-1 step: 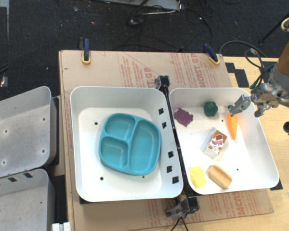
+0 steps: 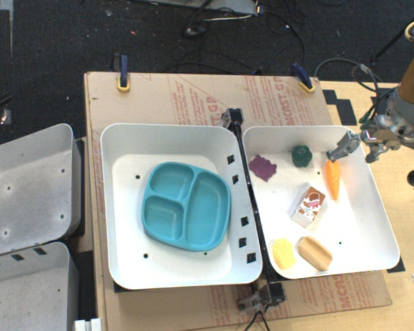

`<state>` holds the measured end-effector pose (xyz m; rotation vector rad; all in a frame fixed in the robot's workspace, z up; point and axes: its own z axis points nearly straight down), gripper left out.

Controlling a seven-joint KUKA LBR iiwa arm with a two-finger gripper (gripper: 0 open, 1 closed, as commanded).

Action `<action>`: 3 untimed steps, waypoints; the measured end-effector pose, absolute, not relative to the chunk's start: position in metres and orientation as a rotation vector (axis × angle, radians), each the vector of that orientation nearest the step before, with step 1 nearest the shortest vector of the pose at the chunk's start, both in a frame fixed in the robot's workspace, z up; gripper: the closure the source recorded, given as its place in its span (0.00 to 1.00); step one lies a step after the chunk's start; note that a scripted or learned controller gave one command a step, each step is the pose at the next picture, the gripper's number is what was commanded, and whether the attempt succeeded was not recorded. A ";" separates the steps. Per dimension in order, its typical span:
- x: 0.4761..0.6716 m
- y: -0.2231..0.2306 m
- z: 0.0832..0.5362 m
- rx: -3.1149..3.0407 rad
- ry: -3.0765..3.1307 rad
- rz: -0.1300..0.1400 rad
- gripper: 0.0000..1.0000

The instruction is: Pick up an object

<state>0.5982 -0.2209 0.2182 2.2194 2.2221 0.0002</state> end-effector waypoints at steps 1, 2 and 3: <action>0.600 -0.217 0.174 2.220 2.227 -0.003 0.00; 0.599 -0.221 0.111 2.226 2.223 -0.005 0.00; 0.598 -0.220 0.091 2.222 2.222 -0.002 0.00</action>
